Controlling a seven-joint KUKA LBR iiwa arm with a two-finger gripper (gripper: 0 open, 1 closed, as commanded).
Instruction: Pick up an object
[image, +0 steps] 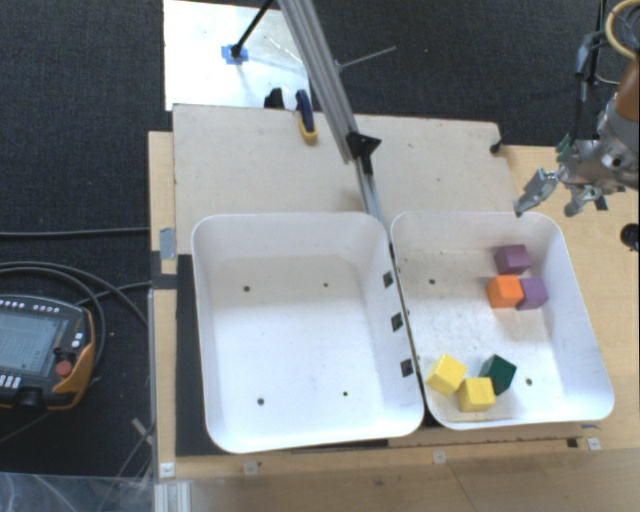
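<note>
Nearest the camera, at the front of the right bin (585, 330), three blocks cluster together: a yellow block (446, 375) on the left, a second yellow block (477, 394) just beside it toward the front, and a dark green block (499, 372) touching that second yellow one from behind and to the right. Further back in the same bin sits another group: an orange block (506, 291) with a purple block (533, 292) pressed against its right side, and a second purple block (512, 258) just behind them, close to the orange one. The left bin (215, 330) lies alongside, its right wall meeting the right bin's left wall, where a few small dark tabs run along the seam. Off to the left, on the dark floor, a teach pendant (40, 350) rests with its cables curling around it. Beyond the bins a pale board (250, 160) covers the bench, and a slanted metal pole (330, 85) crosses it down toward the bins' shared back corner; a small blue and yellow tool (305, 113) lies near the board's far edge. At the far right, the gripper (555, 197) hangs over the back right rim of the right bin, well apart from every block; its two fingers are spread, with nothing between them
</note>
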